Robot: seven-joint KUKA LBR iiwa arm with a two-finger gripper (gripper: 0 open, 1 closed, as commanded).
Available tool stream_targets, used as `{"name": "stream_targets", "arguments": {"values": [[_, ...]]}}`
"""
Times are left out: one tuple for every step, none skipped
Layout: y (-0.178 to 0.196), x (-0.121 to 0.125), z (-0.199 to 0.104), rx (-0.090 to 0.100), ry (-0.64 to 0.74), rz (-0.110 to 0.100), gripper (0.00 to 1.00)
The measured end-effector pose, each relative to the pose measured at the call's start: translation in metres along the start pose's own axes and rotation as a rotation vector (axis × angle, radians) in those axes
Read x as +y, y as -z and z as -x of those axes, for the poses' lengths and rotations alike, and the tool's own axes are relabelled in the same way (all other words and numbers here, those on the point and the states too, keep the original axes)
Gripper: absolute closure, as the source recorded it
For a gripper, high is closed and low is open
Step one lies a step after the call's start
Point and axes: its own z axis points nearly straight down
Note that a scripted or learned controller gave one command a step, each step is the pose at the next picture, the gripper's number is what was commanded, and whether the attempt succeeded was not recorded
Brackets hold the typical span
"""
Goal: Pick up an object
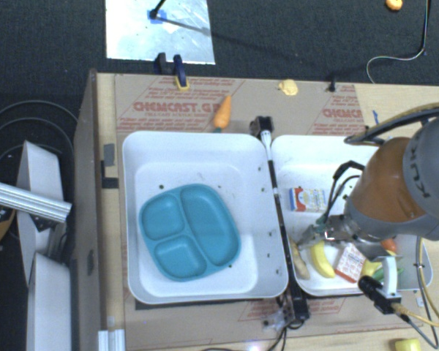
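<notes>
Arm is down over the right bin (293,152), gripper (329,234) just above the clutter at its near edge. Finger state: can't tell, wrist blocks it. Likely target is the banana (320,260), lying near the front-left corner, touching a red-and-white packet (348,263). Probably a light toy, smooth and curved, so slippery; pinch across its mid-body. The small carton (307,198) mid-bin is boxier and an easier alternative.

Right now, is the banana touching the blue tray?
Apart. The camera view shows the banana in the right bin and the blue tray in the left bin, with the bin walls between.
</notes>
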Motion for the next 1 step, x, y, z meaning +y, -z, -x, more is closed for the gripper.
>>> {"name": "stream_targets", "arguments": {"values": [[0.0141, 0.001, -0.0027, 0.003, 0.005, 0.001, 1.0]]}}
